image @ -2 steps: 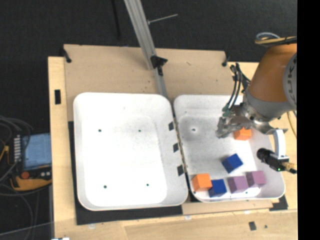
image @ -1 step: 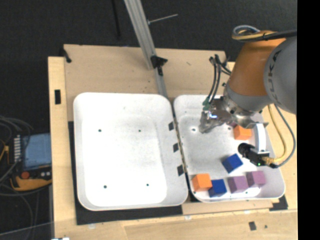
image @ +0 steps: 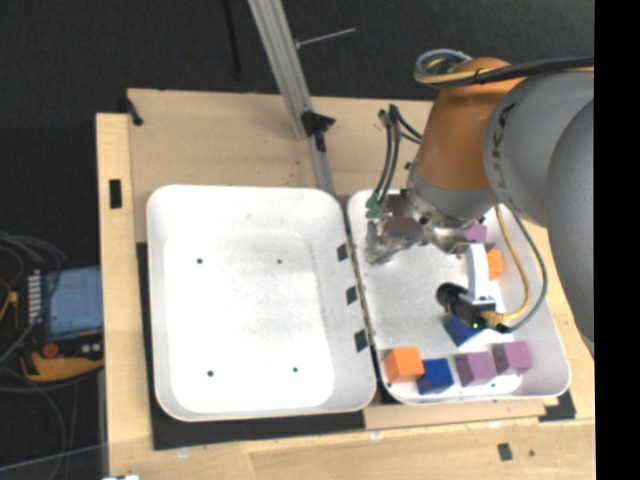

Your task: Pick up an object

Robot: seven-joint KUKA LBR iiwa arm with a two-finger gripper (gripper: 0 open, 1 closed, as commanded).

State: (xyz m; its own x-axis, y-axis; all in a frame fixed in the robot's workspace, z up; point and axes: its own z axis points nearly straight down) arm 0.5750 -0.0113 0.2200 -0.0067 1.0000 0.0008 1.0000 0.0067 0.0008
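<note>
Along the right bin's [image: 545, 393] near wall: orange block [image: 404, 363], blue block [image: 436, 376], two purple blocks [image: 493, 363]. Farther, by the left wall, gripper [image: 381, 245]; jaw state unreadable. Likely to close on nothing, well apart from blocks.

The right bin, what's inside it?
In the right bin along the near edge: an orange block, a blue block, two purple blocks. The arm covers the far part, so anything there is hidden.
</note>
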